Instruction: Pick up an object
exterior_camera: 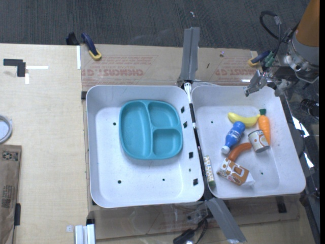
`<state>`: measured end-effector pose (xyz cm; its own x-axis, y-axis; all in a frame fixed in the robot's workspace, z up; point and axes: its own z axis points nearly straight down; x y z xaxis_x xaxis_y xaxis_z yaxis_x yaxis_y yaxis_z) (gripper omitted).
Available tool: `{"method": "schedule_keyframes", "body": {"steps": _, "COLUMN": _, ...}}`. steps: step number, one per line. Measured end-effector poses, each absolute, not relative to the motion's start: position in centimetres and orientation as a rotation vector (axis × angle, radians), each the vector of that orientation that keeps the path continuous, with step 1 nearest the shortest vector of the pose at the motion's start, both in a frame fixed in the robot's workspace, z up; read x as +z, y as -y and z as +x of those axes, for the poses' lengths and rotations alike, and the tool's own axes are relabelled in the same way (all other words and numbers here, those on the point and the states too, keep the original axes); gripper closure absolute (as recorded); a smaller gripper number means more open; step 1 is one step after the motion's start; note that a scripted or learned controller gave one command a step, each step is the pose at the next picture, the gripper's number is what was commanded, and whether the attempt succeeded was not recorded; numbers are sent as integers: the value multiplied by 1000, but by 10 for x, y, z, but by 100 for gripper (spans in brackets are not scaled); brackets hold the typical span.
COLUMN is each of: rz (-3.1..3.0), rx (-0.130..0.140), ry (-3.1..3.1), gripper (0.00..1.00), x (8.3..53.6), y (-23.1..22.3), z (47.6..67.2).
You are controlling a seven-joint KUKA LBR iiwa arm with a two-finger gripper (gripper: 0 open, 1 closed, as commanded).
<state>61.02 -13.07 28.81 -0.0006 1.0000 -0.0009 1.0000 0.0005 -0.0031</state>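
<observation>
The gripper (255, 83) is hovering at the right bin's (289, 187) far rim; its jaws' state is unclear. Nothing is being carried; the banana (241, 119) is lying just below, so the whole pick remains.

Arm (311, 29): cut off by the top and right edges, just the orange band and grey wrist in frame.
Gripper (252, 88): small and dark over the far rim of the right bin (289, 187); can't tell how it stands.
Tape roll (4, 130): sliced by the left edge, half a ring showing on the bench (40, 111).
Brown packet (9, 187): also clipped at the left edge, print too small to read.
Small can (259, 140): label too tiny to make out.
Carton (234, 173): its print is a blur.
Hot dog (239, 150): one end tucked under the blue bottle (233, 137).
Banana (242, 118): right tip hidden behind the carrot (264, 127).
</observation>
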Motion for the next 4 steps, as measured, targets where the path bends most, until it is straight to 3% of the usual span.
{"method": "schedule_keyframes", "body": {"steps": 1, "rz": -2218, "rx": 7, "ry": 2223, "gripper": 100, "x": 297, "y": 131, "z": 611}}
{"method": "schedule_keyframes", "body": {"steps": 2, "rz": -2218, "rx": 7, "ry": 2222, "gripper": 0, "x": 296, "y": 131, "z": 611}}
{"method": "schedule_keyframes", "body": {"steps": 3, "rz": -2083, "rx": 3, "ry": 2350, "gripper": 0, "x": 188, "y": 155, "z": 628}}
{"method": "schedule_keyframes", "body": {"steps": 4, "rz": -2032, "rx": 0, "ry": 2397, "gripper": 0, "x": 92, "y": 182, "z": 631}}
